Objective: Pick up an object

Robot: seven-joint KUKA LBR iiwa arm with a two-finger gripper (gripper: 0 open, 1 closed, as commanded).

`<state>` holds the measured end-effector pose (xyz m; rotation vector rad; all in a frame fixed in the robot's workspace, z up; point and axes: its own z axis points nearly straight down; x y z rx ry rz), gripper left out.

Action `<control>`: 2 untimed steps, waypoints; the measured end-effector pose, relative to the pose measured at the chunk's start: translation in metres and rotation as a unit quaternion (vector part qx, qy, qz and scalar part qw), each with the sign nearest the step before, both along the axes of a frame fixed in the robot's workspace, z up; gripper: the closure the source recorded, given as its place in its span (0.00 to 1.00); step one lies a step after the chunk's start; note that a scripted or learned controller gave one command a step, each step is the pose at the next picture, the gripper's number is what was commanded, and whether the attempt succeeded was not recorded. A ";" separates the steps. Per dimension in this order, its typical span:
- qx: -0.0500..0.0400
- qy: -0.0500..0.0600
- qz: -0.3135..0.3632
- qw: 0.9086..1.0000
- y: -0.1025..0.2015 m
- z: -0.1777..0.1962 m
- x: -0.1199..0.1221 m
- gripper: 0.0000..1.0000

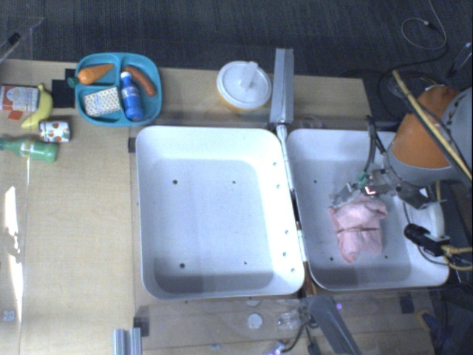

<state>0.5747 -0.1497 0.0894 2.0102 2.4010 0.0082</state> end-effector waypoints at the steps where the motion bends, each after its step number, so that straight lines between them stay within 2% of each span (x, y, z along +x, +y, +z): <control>1: -0.001 -0.001 0.110 0.994 0.026 0.000 0.013 0.00; 2: -0.001 -0.002 0.145 0.989 0.036 0.001 -0.024 0.00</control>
